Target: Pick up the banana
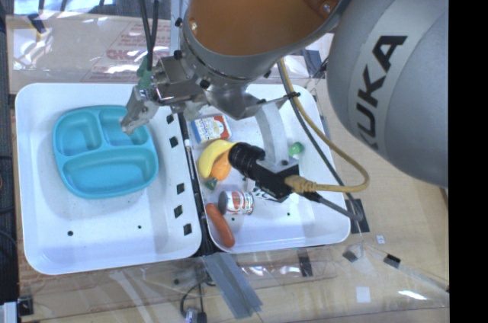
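Banana [213, 156] lies in right bin [320, 226], orange piece [222, 168] touching at 5 o'clock; tool [137, 112], jaw state indiscernible, hovers over left bin [38, 184]. Likely error: grasping the neighbour.

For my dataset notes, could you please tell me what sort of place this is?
Probably a robotics lab bench: a big KUKA arm reaches over two white bins, which hold a blue divided tray and toy food such as a banana.
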Controlling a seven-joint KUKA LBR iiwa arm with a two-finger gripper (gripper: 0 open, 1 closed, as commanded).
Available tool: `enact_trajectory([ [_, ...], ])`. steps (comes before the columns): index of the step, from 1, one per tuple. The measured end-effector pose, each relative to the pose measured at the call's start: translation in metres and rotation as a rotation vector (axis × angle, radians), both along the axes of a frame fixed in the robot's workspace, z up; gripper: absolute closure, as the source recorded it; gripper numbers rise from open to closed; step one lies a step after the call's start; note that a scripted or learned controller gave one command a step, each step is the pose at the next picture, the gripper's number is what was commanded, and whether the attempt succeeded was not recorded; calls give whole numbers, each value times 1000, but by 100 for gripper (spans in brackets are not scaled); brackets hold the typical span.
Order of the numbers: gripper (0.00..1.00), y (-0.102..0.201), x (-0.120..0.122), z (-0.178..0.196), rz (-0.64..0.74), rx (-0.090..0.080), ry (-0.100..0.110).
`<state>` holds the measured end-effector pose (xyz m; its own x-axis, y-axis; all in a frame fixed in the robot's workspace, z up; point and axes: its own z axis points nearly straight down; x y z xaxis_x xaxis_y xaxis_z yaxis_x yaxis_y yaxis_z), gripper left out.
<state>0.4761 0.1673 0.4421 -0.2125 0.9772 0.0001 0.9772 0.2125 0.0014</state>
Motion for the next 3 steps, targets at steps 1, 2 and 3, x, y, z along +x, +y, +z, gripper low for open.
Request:
enact_trajectory([
  [1,0,46,0,0,-14,0,1],
  [2,0,46,0,0,186,-2,3],
  [3,0,44,0,0,345,-2,4],
])
